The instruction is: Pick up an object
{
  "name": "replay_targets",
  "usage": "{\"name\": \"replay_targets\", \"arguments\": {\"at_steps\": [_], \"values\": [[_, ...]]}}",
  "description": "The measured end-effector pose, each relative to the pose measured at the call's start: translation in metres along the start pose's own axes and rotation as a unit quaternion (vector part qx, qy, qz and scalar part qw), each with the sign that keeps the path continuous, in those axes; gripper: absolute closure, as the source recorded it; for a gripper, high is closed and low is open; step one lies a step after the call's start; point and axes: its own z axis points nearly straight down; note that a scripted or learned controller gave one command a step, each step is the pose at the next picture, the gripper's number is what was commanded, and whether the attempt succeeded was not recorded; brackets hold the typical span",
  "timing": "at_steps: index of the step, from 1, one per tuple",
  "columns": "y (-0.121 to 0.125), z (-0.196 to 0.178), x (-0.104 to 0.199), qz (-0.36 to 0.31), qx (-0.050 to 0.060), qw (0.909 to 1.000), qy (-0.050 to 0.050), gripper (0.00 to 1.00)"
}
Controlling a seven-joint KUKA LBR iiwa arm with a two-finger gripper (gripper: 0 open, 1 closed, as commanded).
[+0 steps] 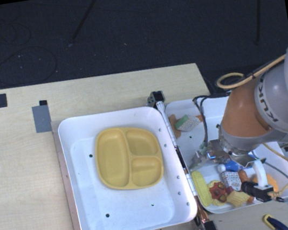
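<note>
Arm (266, 107) in from right, wrist low over right bin (208, 107); gripper (231, 171) down among the clutter, approx mid-bin; jaw state: cannot tell, wrist body + cables mask the tips. Candidate objs all in right bin: corn cob (200, 185) along the left wall, red/yellow bits just beside it at the front, a greenish-grey piece (187, 124) near the back wall; blue/white item touching or just under the tool, can't resolve which. Left bin (79, 150) holds yellow divided plate (128, 157), lying flat, well apart from the arm. Progress est: reach done, tool at pile level; nothing visibly lifted; grasp + lift remain, as far as can be judged.
</note>
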Motion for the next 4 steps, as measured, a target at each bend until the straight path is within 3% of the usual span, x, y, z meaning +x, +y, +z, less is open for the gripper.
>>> {"name": "replay_targets", "arguments": {"at_steps": [1, 2, 3, 4], "values": [[0.066, 0.002, -0.049, -0.002, 0.002, 1.0, 0.0, 0.0], [0.066, -0.006, -0.049, -0.002, 0.005, 1.0, 0.002, 1.0], [0.07, 0.002, -0.096, -0.002, 0.003, 1.0, 0.0, 1.0], [0.07, -0.005, -0.096, -0.003, 0.005, 1.0, 0.0, 1.0]]}}
